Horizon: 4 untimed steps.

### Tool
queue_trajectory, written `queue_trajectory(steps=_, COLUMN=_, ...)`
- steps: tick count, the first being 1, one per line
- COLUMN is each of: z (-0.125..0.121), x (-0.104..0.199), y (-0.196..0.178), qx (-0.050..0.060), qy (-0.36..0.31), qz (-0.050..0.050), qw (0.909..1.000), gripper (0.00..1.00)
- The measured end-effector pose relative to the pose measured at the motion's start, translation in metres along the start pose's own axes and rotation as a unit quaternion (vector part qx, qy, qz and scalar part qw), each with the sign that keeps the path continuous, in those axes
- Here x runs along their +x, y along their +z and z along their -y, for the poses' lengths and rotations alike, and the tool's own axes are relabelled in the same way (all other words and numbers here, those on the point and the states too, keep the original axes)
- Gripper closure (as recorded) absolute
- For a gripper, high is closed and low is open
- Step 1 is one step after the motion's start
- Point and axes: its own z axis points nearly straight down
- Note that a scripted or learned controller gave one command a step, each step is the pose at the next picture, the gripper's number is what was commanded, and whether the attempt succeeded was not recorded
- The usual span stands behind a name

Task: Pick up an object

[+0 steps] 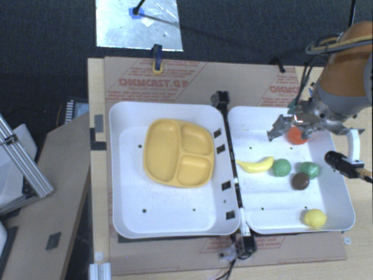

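My gripper (289, 127) hangs over the back of the right bin (262, 214), with its fingers spread on either side of an orange-red ball (296, 135) that sits just under and behind them. Whether the ball is gripped is unclear. In the same bin lie a yellow banana (255, 165), a green ball (282, 167), a green lumpy piece (309, 170), a brown ball (300, 181) and a yellow lemon (315, 217).
The left bin (128, 209) holds a yellow divided plate (178, 152). A black divider with clips (227, 150) runs between the bins. A black part of the arm (344, 164) juts over the right bin's right side.
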Motion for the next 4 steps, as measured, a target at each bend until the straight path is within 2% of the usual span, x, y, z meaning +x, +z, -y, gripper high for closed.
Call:
queue_trajectory(steps=1, z=0.005, x=0.007, y=0.046, qx=0.0, qy=0.001, qz=0.0, qw=1.0, gripper=0.0)
queue_trajectory(steps=2, z=0.005, x=0.0, y=0.092, qx=0.001, qy=0.001, qz=0.0, qw=1.0, gripper=0.0)
queue_trajectory(steps=3, z=0.003, x=0.0, y=0.078, qx=-0.002, qy=0.001, qz=0.001, qw=1.0, gripper=1.0)
queue_trajectory(steps=4, z=0.003, x=0.004, y=0.034, qx=-0.003, qy=-0.001, qz=0.0, qw=1.0, gripper=1.0)
